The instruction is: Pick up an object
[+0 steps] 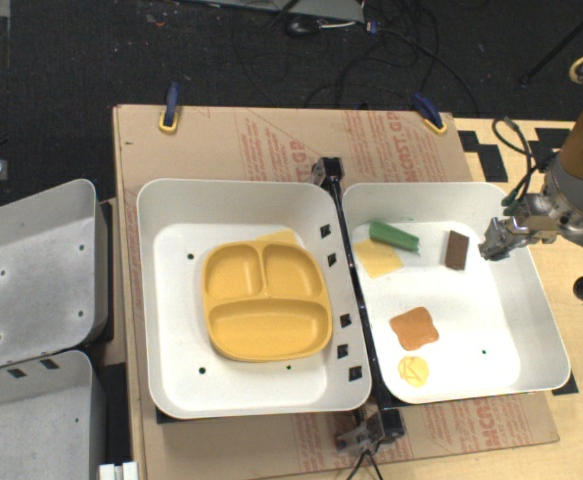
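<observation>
At your far left, two grey metal panels (pixel 31 258) lie beside the desk (pixel 231 148), whose cardboard-covered top carries both bins. Two clamps, one at 11 o'clock (pixel 170 108) and one at 1 o'clock (pixel 429 114), grip the back edge of the desk.

The left bin (pixel 166 208) holds a yellow divided tray (pixel 267 301), which lies flat near the bin's centre with its two small compartments toward 12 o'clock and its long compartment toward 6 o'clock. A pale yellow corner shows just past the tray's rim at 12 o'clock.

A black divider strip (pixel 346 278) runs between the two bins, from 12 o'clock to 6 o'clock.

In the right bin (pixel 541 328) you see five small objects. The green block (pixel 393 235) lies at 11 o'clock, tilted, with the pale yellow slice (pixel 378 259) touching it just below. The brown bar (pixel 456 250) stands apart toward 1 o'clock. The orange piece (pixel 414 328) sits near the bin's centre, and the yellow round piece (pixel 414 371) lies just beside it toward 6 o'clock.

At your right, the gripper (pixel 495 240) hangs over the right bin's edge at 2 o'clock, near the brown bar but apart from it. You see nothing between its fingers; whether they stand wide or narrow you cannot tell at this size. The arm (pixel 581 168) enters from 3 o'clock.
</observation>
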### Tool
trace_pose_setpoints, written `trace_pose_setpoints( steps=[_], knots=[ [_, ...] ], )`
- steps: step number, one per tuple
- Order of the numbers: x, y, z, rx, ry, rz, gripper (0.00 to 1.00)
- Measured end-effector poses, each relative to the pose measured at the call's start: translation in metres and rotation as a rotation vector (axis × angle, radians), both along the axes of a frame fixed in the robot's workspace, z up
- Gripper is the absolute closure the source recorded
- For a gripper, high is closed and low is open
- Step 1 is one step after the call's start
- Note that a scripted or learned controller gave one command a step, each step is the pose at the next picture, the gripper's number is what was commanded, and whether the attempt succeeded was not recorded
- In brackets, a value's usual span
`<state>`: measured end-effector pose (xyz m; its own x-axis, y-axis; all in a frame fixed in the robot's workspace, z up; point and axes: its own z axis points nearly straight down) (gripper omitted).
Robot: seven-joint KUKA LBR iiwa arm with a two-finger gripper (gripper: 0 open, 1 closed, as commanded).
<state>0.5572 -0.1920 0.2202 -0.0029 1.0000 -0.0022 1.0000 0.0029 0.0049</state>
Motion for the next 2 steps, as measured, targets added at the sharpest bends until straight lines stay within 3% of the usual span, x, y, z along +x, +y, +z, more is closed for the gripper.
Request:
trace_pose_setpoints(
  steps=[2],
  knots=[
    [-0.004, 0.116, -0.008, 0.004, 0.006, 0.005, 1.0]
  ],
)
